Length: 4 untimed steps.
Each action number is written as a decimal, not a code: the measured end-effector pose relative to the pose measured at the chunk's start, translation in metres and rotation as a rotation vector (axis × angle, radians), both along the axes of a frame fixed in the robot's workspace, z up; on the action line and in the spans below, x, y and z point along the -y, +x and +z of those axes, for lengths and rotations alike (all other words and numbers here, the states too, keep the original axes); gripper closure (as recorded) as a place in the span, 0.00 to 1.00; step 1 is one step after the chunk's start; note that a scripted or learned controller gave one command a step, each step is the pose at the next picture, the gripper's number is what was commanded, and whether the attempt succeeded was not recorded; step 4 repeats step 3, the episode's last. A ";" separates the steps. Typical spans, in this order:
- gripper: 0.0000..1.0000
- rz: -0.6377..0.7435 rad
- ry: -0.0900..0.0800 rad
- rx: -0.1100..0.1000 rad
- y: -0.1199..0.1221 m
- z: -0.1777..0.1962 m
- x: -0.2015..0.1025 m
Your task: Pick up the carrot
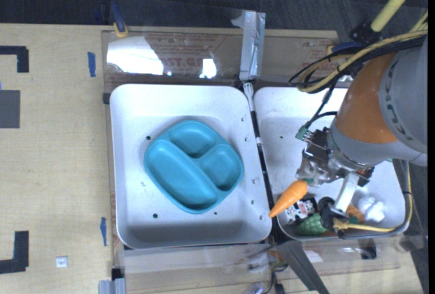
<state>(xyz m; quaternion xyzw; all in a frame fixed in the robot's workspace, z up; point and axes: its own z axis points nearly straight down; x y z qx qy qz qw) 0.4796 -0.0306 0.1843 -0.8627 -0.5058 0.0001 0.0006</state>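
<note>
Carrot [289,197] lies tilted at the right bin's [272,116] near-left corner, pointed tip over the divider rim toward the left bin [129,116], thick end up against the gripper [314,176]. Can't tell how the fingers stand; the wrist covers them, so no confirmed hold. Risks: a pinch at the thick end only would let the carrot pivot or slip out; a push could roll it over the rim into the left bin; fingers could snag the small clutter [306,212] just behind it, or clip the bin wall. Little room near that corner. Open floor toward the right bin's far edge. The left bin has the blue divided plate [194,165] mid-floor, margins free.
</note>
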 end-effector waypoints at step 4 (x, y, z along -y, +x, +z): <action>1.00 -0.823 -0.003 -0.009 0.003 0.017 -0.056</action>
